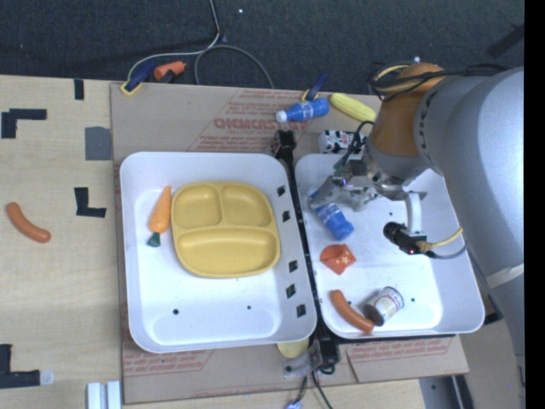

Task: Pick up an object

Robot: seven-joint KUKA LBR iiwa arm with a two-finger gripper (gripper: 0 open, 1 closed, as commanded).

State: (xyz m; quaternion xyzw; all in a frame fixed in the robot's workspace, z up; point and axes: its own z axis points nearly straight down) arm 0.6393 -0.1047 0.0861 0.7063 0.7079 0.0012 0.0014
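floor (102,15): dark carpet | bench (51,296): pale wood | cardboard sheet (213,118)

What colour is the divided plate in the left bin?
Yellow; the divided plate shows plainly in the camera view.

A sheet of brown cardboard (223,119) with red lettering lies under the two white bins at the frame's centre, on a pale wooden bench (51,296) marked with black shapes. At the left edge, a sausage (27,222) lies alone on the bench. Along the cardboard's upper edge sit a yellow and orange clamp (153,74) at upper left, and a blue and white bottle (303,112) beside a yellow banana (352,106) at upper centre. A thin cable (223,43) loops across the dark floor (341,15) above.
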